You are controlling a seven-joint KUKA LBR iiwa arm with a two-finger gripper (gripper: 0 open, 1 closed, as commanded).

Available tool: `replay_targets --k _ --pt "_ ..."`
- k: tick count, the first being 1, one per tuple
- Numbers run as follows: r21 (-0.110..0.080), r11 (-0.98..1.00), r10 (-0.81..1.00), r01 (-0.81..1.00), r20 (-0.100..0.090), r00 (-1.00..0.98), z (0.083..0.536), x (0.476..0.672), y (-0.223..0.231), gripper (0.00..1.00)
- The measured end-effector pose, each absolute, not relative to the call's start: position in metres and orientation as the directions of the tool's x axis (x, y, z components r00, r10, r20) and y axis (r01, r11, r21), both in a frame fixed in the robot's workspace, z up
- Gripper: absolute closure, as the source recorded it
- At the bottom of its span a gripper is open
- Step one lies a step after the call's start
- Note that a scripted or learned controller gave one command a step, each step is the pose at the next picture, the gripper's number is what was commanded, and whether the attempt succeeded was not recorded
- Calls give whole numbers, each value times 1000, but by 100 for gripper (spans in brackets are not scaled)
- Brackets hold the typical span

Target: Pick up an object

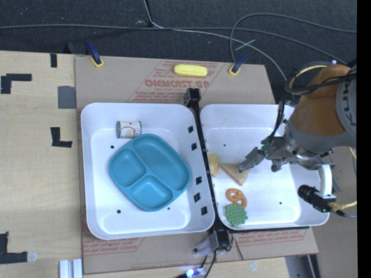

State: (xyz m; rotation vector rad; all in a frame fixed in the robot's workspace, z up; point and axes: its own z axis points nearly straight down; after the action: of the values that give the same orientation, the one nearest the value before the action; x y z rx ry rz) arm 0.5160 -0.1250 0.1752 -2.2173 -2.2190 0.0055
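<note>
While the arm [319, 112] reaches in from the right, the hand [264, 158] hangs over the R bin [278, 117], approx mid-bin, pointing left. One dark finger [250, 160] sticks out to the left, another [277, 164] sits further right w/ a clear gap between them, so it looks parted; nothing is seen between them.

Nearest obj: tan wedge-shaped piece [233, 171], just left of and slightly below the left finger, close by but can't tell if touching. Pale yellow piece [214, 164] lies further left of the hand, against the bin's left wall. Pretzel-like orange item [236, 196] is below-left of the hand, w/ a green bumpy item [236, 214] just under it, both apart from the fingers.

Well left of the hand, in the L bin [93, 172]: blue divided tray [149, 171] and a small can [128, 129] on its side. Yellow corn-like obj [190, 70] lies on the cardboard [116, 80] up-left, outside both bins.
</note>
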Motion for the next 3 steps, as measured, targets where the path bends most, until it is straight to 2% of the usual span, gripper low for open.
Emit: replay_targets --k 1,2,3 --pt "-6 1 1000 1000 1 -1 116 524 -123 0" --pt "-3 2 1000 1000 1 -2 129 524 -122 100" --pt "2 0 1000 1000 -1 0 177 520 -130 100"
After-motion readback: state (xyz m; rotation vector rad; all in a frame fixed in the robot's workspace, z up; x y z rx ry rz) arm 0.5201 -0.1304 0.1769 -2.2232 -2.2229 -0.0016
